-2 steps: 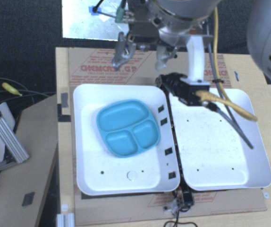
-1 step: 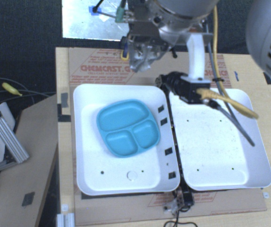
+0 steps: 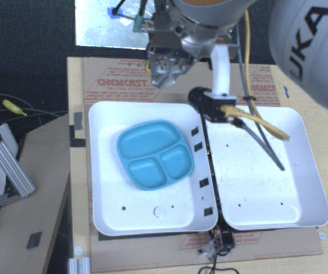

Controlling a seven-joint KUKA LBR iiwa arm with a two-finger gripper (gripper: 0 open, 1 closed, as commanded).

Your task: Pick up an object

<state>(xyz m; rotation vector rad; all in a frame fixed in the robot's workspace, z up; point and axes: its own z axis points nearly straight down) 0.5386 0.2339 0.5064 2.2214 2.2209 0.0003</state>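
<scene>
A cardboard-topped bench (image 3: 124,76) carries two shallow white bins side by side, with dark floor around it. In the left bin (image 3: 104,210) a blue divided plate (image 3: 154,153) lies flat, a little above the bin's middle, its long axis running from ten o'clock to four o'clock. The right bin (image 3: 301,210) sits under cables. The gripper (image 3: 165,76) hangs beyond the bins' far edge at about twelve o'clock from the plate, well apart from it; from here I cannot tell how it is set. The plate lies toward six o'clock of it, so I'd say the arm must come back and down.
</scene>
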